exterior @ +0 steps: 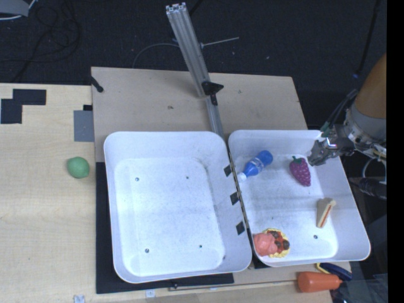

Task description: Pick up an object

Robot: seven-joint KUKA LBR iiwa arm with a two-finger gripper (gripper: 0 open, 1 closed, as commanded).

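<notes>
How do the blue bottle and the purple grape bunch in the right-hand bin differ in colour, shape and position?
Colour: the blue bottle is blue with a white cap end; the purple grape bunch is dark purple throughout.
Shape: the bottle is a smooth cylinder; the grapes form a knobbly, tapering cluster.
Position: the bottle lies slanted by the bin's left wall; the grapes lie nearer the gripper.
Both rest in the right bin, neither between the gripper's fingers.

White bins (pixel 165 145); blue bottle (pixel 256 165) with white cap; purple grapes (pixel 301 171); tan-and-red sandwich (pixel 324 212); red-yellow toy (pixel 272 243); green ball (pixel 78 167); orange carrot (pixel 317 281); pale wood bench (pixel 38 219); silver rail (pixel 191 49).
</notes>
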